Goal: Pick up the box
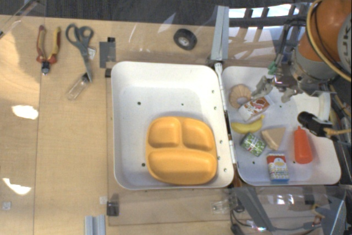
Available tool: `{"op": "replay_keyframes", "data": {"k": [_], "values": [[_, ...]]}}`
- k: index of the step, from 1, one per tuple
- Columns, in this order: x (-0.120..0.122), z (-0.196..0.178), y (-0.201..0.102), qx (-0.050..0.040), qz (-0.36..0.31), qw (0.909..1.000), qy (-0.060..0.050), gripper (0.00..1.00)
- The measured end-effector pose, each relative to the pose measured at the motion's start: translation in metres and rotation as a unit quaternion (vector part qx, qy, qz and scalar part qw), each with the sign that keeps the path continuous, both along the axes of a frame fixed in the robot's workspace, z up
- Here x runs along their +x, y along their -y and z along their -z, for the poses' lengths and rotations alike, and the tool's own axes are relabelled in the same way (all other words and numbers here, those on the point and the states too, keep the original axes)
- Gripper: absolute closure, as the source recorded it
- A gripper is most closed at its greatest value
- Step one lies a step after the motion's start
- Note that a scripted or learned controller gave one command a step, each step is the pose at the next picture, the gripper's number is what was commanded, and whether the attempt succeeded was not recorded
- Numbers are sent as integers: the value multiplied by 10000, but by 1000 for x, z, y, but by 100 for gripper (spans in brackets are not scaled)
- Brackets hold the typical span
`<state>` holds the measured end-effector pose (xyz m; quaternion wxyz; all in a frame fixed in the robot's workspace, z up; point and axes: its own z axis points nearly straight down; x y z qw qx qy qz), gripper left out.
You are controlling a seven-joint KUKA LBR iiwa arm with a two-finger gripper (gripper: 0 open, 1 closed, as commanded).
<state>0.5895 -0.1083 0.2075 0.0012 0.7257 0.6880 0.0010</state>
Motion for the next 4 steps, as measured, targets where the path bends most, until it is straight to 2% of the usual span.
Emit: {"op": "replay_keyframes", "data": {"k": [1, 2, 3, 4], "values": [[-60, 37, 8, 1, 130, 9999, 1, 0], [-92, 111, 24, -57, -55, 9998, 167, 0], [-98, 118, 80, -24, 94, 9999, 66, 0], [-98, 118, 67, -38, -242, 9997, 70, 0]]}}
